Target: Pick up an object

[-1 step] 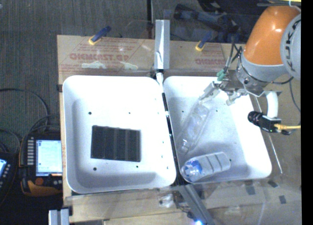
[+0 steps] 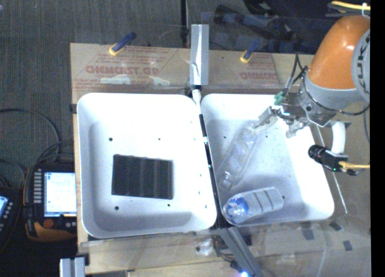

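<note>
My gripper [image 2: 281, 123] hangs over the upper part of the right bin [image 2: 313, 179], open, with nothing between its fingers. A clear plastic bottle [image 2: 239, 152] lies slantwise in that bin, and its upper end is just left of and below my left fingertip [image 2: 267, 117]. A second clear bottle with a blue cap [image 2: 254, 203] lies along the bin's front wall. In the left bin [image 2: 90, 149] a flat black ridged block [image 2: 142, 176] rests on the floor.
A grey metal post [image 2: 198, 56] stands at the back between the two bins. Clamps [image 2: 122, 43] hold the cardboard sheet behind them. A black connector with a yellow cable [image 2: 328, 157] sticks out beside the arm over the right bin's right wall.
</note>
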`<state>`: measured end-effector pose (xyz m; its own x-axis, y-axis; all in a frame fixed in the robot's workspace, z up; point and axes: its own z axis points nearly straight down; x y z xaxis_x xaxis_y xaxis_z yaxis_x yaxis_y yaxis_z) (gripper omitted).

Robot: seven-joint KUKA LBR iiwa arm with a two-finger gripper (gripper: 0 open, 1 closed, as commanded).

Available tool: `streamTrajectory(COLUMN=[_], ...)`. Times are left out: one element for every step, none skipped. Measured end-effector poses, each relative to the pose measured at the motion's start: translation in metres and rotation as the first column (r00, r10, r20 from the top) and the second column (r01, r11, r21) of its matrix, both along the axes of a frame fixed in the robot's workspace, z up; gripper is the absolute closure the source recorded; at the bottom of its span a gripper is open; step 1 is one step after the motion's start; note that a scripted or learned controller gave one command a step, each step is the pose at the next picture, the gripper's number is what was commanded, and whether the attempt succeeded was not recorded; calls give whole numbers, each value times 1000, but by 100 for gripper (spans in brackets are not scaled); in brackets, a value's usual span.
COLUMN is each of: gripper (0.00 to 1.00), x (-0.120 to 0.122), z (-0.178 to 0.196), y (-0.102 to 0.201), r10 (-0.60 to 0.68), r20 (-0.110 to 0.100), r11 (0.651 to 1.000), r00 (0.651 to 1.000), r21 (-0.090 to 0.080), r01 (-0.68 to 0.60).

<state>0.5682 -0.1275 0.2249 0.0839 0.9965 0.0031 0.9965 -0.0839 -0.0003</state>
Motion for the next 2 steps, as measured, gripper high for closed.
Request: streamTrajectory(gripper=[0,0], x=[-40,9], z=[-131,24], y=[-60,-61], r10=[7,-235], r20=[1,1], r11=[1000,972], r00=[1000,972], r21=[-2,-7], r01=[-7,235])
